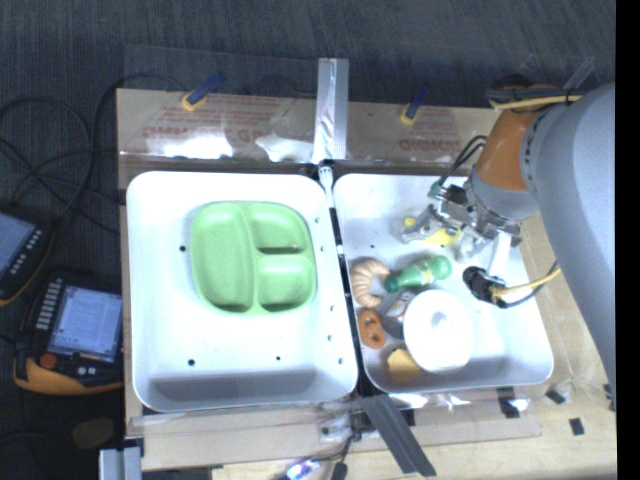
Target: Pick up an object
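The right bin (520,358) holds several small objects: a green bottle-like toy (420,273), a tan ring (367,278), a small orange-brown ring (371,328), a white round lid or bowl (437,328), and a tan piece (402,365) at the front. My gripper (447,221) is low over the bin's far right part, above a yellow and grey object (428,232). The grey arm with its orange band (505,153) comes in from the right.
The left bin (160,368) carries a green divided tray (253,255). A black cable with a yellow lead (500,290) hangs from the wrist over the right bin. Tablets and cables lie on the floor at the left.
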`<state>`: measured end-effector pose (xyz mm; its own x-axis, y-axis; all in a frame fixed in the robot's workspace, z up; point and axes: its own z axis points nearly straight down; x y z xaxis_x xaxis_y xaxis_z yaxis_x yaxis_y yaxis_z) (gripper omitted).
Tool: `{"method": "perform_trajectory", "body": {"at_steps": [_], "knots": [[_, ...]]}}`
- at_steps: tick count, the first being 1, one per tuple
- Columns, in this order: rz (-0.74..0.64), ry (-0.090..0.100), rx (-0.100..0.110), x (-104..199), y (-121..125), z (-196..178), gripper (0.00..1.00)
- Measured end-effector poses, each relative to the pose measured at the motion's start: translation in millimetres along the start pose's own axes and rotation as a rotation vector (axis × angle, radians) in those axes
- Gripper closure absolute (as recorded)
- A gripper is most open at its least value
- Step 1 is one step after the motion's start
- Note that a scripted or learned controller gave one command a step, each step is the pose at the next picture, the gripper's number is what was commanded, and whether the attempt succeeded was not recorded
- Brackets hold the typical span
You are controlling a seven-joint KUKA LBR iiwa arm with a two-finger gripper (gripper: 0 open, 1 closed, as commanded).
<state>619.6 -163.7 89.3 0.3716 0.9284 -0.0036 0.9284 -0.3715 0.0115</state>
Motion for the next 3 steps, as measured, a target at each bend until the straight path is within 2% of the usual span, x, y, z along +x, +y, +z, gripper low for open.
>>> {"method": "perform_trajectory", "body": {"at_steps": [1, 2, 3], "knots": [[-0.003, -0.003, 0.001, 0.4, 0.2, -9.9, 1.00], [-0.002, -0.003, 0.001, 0.3, 0.1, -9.9, 0.00], [-0.165, 0.004, -0.001, -20.0, -21.3, -0.5, 0.00]]}}
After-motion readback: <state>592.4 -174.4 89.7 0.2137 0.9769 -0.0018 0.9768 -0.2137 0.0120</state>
